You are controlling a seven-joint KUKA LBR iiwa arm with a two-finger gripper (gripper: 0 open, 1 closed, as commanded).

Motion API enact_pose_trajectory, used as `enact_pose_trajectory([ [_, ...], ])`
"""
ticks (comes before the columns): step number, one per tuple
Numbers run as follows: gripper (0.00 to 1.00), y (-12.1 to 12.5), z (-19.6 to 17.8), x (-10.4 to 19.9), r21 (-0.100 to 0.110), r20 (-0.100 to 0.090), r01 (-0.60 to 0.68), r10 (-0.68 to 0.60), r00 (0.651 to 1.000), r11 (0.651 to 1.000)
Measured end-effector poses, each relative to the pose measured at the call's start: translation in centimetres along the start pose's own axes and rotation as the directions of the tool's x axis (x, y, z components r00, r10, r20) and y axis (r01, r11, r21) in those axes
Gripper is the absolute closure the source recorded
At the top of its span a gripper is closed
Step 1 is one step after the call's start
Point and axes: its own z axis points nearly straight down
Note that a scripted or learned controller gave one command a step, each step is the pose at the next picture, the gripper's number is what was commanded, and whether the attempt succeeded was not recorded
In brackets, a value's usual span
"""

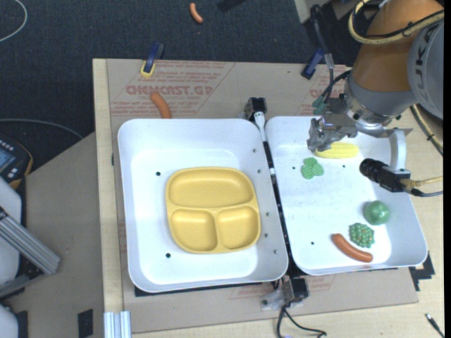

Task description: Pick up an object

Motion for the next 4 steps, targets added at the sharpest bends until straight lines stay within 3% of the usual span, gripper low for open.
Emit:
enact_pose_trajectory([
  [3, 1.00, -2.9, 0.0, 14.2, 0.004, 0.000, 0.000, 0.000, 1.000, 1.000],
  [4, 1.00, -3.3, 0.1, 14.1, 0.004, 0.002, -0.005, 0.005, 1.000, 1.000],
])
